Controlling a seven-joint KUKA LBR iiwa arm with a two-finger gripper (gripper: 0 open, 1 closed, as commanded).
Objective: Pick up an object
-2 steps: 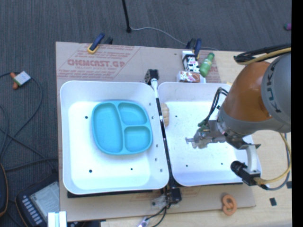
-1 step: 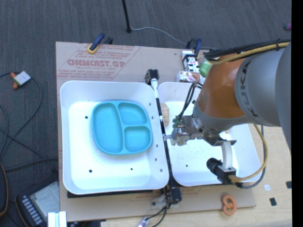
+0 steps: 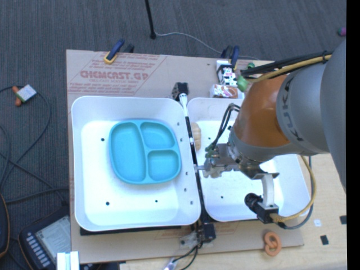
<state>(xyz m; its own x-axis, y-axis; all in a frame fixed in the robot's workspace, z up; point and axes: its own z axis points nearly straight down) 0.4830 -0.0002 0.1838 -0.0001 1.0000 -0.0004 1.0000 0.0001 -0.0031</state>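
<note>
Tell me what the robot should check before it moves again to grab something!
1. Is there something to pick up? Ok: a small tan wooden block lies in the right shallow white bin, by its left wall.
2. Is the gripper over the correct bin? Ok: it hangs over the right bin, near the divider.
3. Is the gripper above the block? Not ok: the block lies further up the view.
4. Is anything already held? Cannot tell: the fingertips are too small and dark.
5. Is the light blue divided plastic plate out of the way? Ok: it sits in the left shallow white bin.
</note>
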